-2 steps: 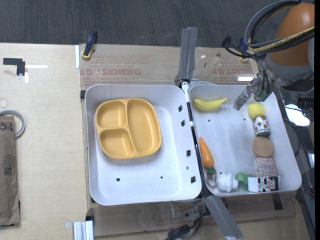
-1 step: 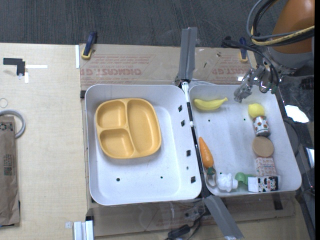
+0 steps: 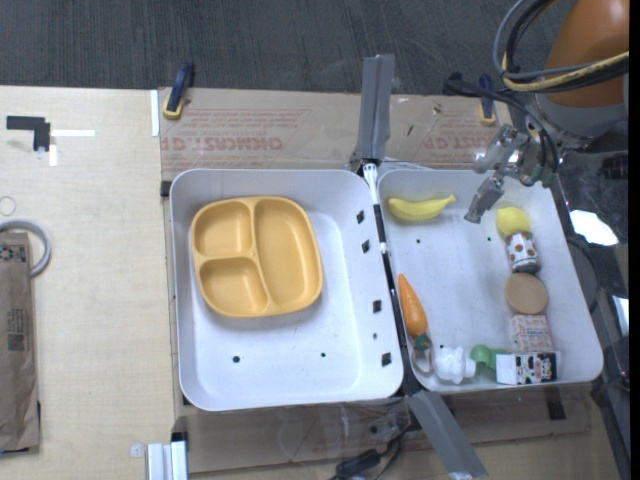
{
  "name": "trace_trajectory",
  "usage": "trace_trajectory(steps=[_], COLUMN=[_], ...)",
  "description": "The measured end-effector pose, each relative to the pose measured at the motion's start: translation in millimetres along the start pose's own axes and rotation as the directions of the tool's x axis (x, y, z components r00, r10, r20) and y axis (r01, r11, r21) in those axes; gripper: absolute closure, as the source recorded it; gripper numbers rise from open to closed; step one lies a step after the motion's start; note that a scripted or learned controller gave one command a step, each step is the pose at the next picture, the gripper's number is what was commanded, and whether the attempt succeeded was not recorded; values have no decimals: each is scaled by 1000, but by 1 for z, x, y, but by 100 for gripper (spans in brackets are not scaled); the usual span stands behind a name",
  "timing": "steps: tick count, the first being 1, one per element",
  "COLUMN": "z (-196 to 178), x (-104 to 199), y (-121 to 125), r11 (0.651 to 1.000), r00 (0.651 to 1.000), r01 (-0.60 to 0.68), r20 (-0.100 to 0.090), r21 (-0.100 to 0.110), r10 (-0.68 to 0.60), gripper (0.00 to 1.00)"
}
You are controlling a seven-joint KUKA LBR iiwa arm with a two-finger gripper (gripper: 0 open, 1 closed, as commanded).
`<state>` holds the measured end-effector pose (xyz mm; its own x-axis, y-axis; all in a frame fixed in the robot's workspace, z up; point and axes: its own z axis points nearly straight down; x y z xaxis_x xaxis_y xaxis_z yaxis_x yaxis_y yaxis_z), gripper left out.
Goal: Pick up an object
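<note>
One banana (image 3: 421,206); one carrot (image 3: 411,305); one yellow tray (image 3: 257,256)

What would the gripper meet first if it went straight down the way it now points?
Probably the bare floor of the right bin, between the banana and the lemon; the gripper hangs there, though depth is unclear.

The brown paper bag (image 3: 17,338) is cut off at the left edge. The grey-and-orange arm (image 3: 590,43) runs off the upper right. Print on the small white carton (image 3: 527,368) is too small to read.
</note>
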<state>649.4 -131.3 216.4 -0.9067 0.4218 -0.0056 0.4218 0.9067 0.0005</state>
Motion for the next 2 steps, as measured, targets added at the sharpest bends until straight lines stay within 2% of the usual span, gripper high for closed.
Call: trace_trajectory(steps=[1, 2], z=[-2, 124], x=[0, 29], y=[-16, -6], r11=[970, 940], r00=[970, 940], r01=[243, 342], r20=[-1, 0], r21=[-1, -1], r10=[-243, -342], gripper=[0, 0])
